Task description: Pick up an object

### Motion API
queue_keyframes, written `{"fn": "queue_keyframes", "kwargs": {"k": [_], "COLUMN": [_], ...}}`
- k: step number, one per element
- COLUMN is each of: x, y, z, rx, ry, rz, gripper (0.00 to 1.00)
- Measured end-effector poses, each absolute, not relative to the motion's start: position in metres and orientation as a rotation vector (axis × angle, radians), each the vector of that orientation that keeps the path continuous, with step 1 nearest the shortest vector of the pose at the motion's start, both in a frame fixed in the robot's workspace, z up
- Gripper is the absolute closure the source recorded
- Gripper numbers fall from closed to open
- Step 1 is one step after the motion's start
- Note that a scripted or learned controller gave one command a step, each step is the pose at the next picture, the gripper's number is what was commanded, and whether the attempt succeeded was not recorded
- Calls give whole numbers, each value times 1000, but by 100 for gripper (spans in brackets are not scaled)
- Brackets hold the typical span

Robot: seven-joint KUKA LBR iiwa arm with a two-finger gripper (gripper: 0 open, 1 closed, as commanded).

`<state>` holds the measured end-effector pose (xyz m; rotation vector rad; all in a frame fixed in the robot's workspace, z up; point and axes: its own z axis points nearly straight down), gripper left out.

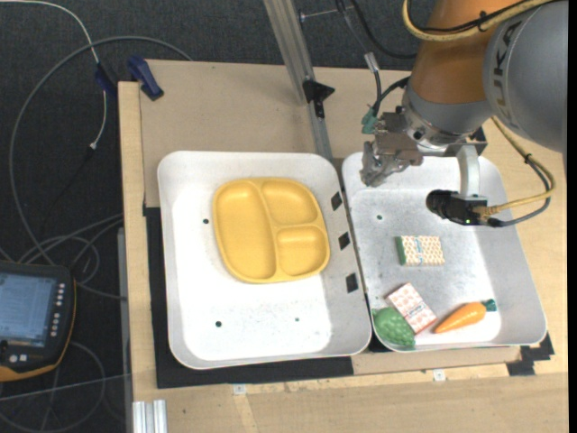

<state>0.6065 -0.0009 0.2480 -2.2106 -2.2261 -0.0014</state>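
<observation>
While the grey arm [532, 61] with its orange band reaches in from the right, its gripper [379, 171] hangs over the far left corner of the right bin [505, 242], close to the rim that meets the left bin [180, 269]. Its fingers point down at the bin floor, but from this slanted view I cannot tell how wide they stand, and nothing shows between them. A small black camera unit [453, 206] with a cable juts out beside the wrist.

Four things lie in the right bin, all well apart from the gripper. A small patterned packet [421, 250] sits near the bin's middle. Toward the near edge lie a red-and-white box [411, 307], a green toy vegetable [394, 327] touching the box's left side, and an orange toy carrot [463, 316] just to the box's right.

The left bin holds a yellow divided plate [269, 228] with three compartments. Both bins rest on the wooden bench [225, 106].
</observation>
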Motion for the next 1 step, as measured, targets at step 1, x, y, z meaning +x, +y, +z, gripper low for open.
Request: {"fn": "queue_keyframes", "kwargs": {"k": [1], "x": [594], "y": [52], "z": [255], "rx": [-2210], "ry": [-2226], "rz": [-1], "gripper": [100]}}
